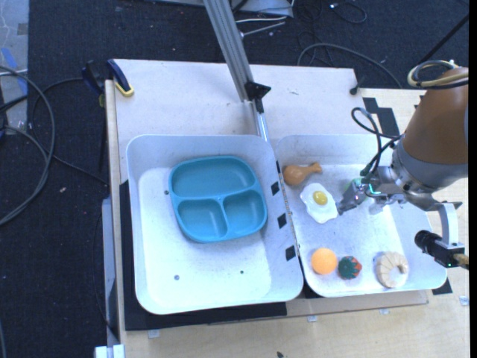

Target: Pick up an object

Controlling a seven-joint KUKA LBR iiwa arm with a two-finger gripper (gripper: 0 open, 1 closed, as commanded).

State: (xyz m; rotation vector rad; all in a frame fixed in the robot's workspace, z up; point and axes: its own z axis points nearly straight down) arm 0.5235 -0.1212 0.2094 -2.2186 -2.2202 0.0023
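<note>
In the right bin (406, 237) lie a fried egg toy (319, 203), a brown drumstick (300, 173), an orange ball (323, 261), a green-and-red piece (349, 267) and a pale pastry (390, 268). My gripper (363, 203) hangs low over the bin's middle, just right of the egg. Its dark fingers (348, 199) stand open, with nothing between them. The left finger's tip is close to the egg's right edge; whether it touches is unclear.
The left bin (149, 274) holds a blue divided plate (218, 198). A slanted metal pole (232, 43) ends at the divider between the bins. Cables trail over the bench at the back right, near the arm's body (440, 136).
</note>
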